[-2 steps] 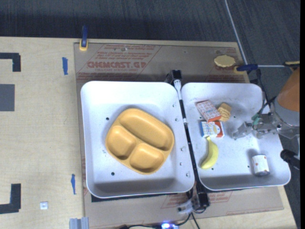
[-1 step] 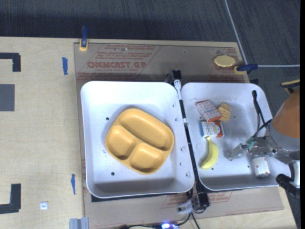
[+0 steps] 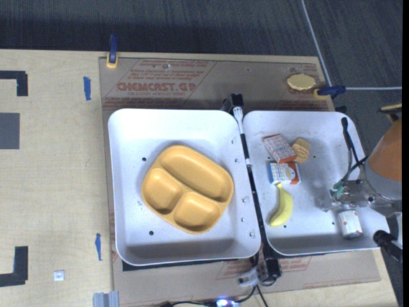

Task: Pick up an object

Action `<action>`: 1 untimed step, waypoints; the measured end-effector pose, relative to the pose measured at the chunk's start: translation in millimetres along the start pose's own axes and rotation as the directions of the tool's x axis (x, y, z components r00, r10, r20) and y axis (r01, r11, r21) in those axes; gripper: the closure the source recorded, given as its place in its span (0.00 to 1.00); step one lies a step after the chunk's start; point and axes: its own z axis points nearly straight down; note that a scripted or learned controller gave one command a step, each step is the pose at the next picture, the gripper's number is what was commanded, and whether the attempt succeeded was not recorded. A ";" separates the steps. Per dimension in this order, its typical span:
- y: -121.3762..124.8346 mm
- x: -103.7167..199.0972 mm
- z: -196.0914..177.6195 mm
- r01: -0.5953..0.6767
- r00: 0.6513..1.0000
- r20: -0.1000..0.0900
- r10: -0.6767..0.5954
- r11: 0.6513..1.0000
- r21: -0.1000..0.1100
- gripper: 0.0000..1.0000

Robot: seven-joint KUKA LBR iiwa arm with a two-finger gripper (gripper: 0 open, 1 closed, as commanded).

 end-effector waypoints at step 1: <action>-1.1 67.5 -72.4 0.003 1.000 -0.004 -0.003 1.000 0.007 1.00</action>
